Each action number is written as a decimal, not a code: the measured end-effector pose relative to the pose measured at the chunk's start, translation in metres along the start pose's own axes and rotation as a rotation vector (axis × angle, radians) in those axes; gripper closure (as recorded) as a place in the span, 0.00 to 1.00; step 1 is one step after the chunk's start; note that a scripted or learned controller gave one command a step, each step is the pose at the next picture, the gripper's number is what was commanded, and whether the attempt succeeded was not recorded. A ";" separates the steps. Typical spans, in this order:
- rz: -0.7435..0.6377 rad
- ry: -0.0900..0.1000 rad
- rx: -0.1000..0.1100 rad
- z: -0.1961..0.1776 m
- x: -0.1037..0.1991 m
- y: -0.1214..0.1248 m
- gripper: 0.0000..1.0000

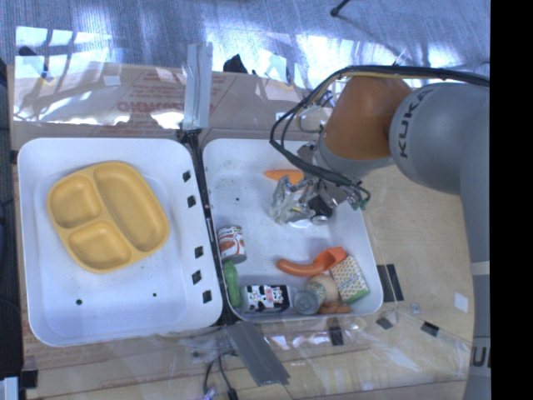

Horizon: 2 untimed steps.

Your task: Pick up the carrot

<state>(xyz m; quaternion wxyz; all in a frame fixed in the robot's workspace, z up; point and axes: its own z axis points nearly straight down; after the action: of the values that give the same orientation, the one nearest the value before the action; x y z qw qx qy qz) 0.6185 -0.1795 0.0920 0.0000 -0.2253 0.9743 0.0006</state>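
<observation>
Overhead, arm bent over right bin [250, 152], claw [293, 204] low near carrot [284, 175], its state unclear.

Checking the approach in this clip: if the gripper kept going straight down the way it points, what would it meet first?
Probably the bare floor of the right bin. The gripper points down just below the carrot, which lies slightly off its line; depth is hard to judge from this slant.

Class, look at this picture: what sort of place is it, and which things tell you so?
Probably a robotics lab test bench: a grey industrial arm with an orange band reaches over two shallow white bins, one holding toy food such as an orange carrot, with cardboard taped beneath.
</observation>
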 end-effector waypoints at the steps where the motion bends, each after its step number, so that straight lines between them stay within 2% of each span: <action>1: 0.000 0.000 0.000 0.000 0.000 0.000 0.00; 2: -0.138 -0.004 0.004 -0.002 0.009 -0.028 0.00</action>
<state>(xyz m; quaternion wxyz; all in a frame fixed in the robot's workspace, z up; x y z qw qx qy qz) 0.6231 -0.2088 0.0941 0.0023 -0.2917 0.9565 -0.0011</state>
